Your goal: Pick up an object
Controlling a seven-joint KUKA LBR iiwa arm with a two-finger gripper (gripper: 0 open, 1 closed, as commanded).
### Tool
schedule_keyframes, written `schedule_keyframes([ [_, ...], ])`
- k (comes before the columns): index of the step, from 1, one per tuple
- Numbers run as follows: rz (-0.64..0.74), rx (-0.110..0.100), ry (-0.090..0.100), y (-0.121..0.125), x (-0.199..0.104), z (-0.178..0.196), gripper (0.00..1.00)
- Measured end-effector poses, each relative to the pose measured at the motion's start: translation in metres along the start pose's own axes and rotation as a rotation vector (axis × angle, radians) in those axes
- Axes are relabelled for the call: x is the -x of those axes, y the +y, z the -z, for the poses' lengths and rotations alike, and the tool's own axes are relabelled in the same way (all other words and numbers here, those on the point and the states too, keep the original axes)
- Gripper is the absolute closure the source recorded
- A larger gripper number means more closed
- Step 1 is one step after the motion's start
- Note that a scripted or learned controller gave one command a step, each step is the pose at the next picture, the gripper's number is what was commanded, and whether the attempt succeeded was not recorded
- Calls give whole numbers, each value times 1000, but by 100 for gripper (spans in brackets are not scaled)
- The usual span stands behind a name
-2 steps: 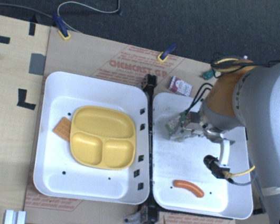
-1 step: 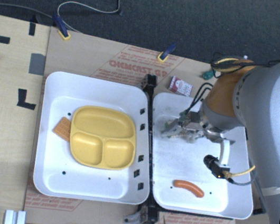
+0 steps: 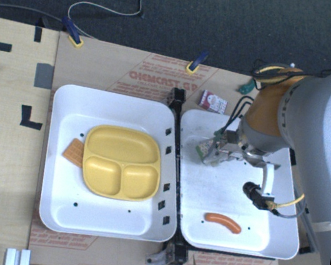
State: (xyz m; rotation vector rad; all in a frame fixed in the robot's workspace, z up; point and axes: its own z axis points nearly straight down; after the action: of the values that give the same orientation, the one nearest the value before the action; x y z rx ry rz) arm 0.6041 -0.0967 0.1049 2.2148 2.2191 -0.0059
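In the right bin (image 3: pixel 273 243), an orange sausage (image 3: pixel 222 222) lies near the front wall. My gripper (image 3: pixel 214 152) reaches down into the back left part of this bin, with the grey arm and its orange band (image 3: pixel 270 109) above it. A small grey-green thing (image 3: pixel 204 148) sits right at the gripper's tip, partly hidden by it. I cannot make out whether it is held. In the left bin (image 3: pixel 51 204), a yellow divided plate (image 3: pixel 123 161) fills the middle. A brown waffle-like piece (image 3: pixel 74 152) lies at the plate's left edge.
A small red and white packet (image 3: pixel 212 101) lies on the cardboard behind the right bin. Black clips (image 3: pixel 171 161) run along the wall between the two bins. A cable and black connector (image 3: pixel 256 193) hang from the arm over the right bin's middle.
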Motion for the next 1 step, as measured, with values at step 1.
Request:
schedule_keyframes([
  [1, 0, 0, -1, 0, 0, 0, 0],
])
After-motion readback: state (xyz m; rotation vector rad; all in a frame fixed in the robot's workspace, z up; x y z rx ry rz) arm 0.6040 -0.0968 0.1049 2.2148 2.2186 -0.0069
